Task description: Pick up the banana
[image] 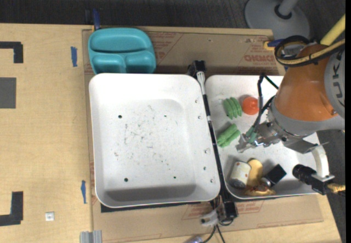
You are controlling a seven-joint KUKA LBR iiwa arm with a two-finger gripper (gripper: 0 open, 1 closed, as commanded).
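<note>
Pincer (253,139) hovers low in right bin (307,190), above banana (255,179), prob. lining up grasp; can't tell its state.

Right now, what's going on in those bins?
The arm is reaching into the right bin, its gripper hovering above the toys. The banana lies at the bin's near edge, not grasped, beside a small white cup and a black block. Green pieces and an orange ball sit farther back.

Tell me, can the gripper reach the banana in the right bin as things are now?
Probably yes: the gripper hangs just above the banana, but a white can and a black block crowd it.
</note>
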